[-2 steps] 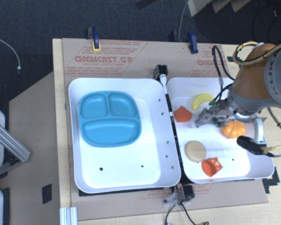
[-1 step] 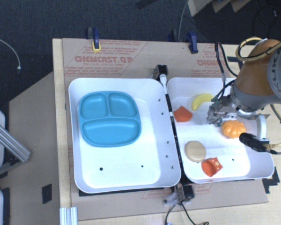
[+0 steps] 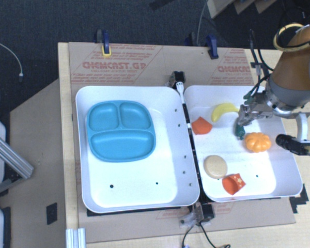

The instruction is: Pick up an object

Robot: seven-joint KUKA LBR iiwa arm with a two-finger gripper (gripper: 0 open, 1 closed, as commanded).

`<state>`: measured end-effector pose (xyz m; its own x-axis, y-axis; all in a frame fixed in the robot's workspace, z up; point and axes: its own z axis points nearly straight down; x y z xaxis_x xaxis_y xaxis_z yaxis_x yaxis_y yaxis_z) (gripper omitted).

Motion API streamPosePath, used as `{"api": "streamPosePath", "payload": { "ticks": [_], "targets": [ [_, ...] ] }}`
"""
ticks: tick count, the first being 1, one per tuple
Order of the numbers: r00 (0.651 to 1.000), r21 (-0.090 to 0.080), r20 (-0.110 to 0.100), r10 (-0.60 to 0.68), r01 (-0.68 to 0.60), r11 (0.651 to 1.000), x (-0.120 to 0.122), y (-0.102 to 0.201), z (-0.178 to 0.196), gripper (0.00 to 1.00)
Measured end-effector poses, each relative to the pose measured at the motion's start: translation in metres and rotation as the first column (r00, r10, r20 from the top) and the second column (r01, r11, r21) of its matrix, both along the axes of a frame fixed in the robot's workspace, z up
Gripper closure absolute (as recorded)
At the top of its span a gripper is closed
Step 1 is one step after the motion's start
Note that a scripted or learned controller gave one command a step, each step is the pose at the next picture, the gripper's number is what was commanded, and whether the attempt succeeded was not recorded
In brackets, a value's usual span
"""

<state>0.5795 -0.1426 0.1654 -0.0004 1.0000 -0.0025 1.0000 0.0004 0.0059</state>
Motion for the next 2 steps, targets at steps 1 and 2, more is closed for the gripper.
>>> {"api": "streamPosePath", "payload": {
  "ticks": [1,2],
  "targets": [
    [1.000,0.000,0.001,0.001,-0.001,1.000,-0.007,0.003,0.060,1.00],
    [1.000,0.000,0.003,0.001,-0.001,1.000,-0.005,0.002,0.114,1.00]
  ]
}}
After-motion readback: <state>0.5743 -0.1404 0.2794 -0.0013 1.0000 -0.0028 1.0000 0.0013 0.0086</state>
